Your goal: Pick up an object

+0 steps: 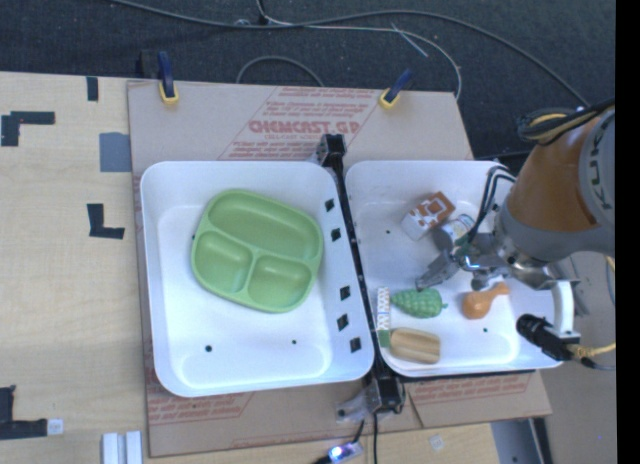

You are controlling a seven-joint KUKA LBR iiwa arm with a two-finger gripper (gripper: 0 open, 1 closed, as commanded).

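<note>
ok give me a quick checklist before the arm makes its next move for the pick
1. Gripper is over the right bin, where the small things lie: ok.
2. A target sits close: the green toy lies just below the gripper: ok.
3. Something already held between the fingers: cannot tell.
4. Room around the target: the tan bread-like piece and the orange toy lie near but apart from it: ok.
5. The brown and white item lies apart, above the gripper: ok.
6. The green tray lies in the left bin, out of the way: ok.
</note>
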